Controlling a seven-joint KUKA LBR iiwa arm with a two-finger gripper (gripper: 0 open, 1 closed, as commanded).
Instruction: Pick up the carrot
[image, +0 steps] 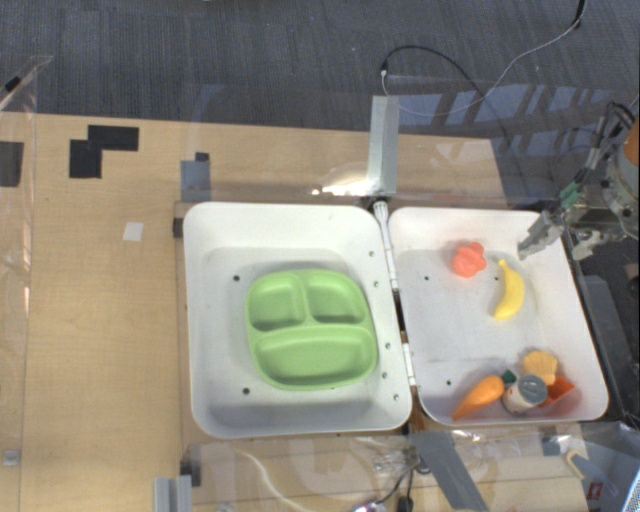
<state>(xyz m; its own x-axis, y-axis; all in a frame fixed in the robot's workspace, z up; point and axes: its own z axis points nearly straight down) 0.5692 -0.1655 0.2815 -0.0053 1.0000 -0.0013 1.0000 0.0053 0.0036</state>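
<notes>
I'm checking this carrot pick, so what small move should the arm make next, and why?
Probably travel toward the near edge of the right bin: the gripper hovers at its far right rim beside the banana, while the carrot lies in the near corner.

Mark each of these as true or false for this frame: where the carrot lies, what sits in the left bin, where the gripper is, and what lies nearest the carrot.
1. The carrot lies in the right bin, near its front edge. True.
2. The green tray sits in the right bin. False: it sits in the left bin.
3. The gripper holds the carrot. False: it is at the right bin's far right corner, well apart from the carrot.
4. The banana lies in the same bin as the carrot. True.
5. The carrot lies beside the red-orange fruit. False: that fruit is near the bin's far side; the carrot is beside a cluster of small items.
</notes>
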